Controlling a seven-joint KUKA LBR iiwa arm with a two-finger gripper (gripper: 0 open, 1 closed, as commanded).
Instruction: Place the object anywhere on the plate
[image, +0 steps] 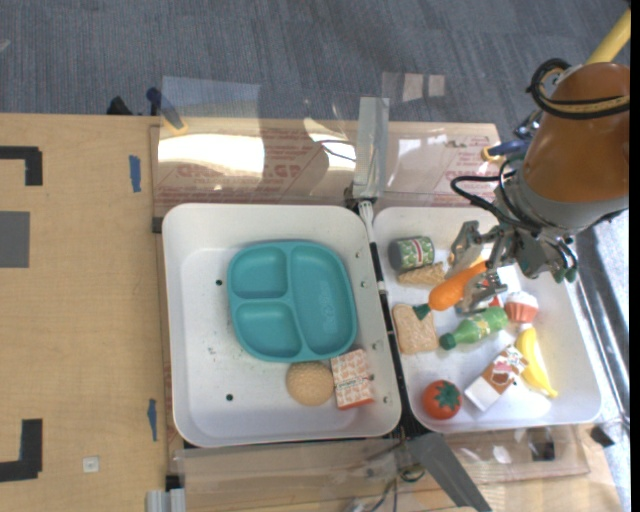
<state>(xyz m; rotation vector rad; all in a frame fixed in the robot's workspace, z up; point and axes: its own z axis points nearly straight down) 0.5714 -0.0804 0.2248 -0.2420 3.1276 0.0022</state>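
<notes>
Between the fingers of the hand (478, 272) sits the carrot (455, 286), gripped and tilted, its tip pointing left over the right bin (585, 400). Just below the hand lies a green bottle (475, 328), with a cracker (413, 329) to its lower left and a can (411, 252) to its left. Well to the left, the teal plate (293, 299) rests in the left bin (190, 330).

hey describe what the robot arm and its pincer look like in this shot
The arm is a bulky rounded grey body with a broad orange band on top, and black cables loop around it. The pincer below is a small grey and black metal assembly.
</notes>
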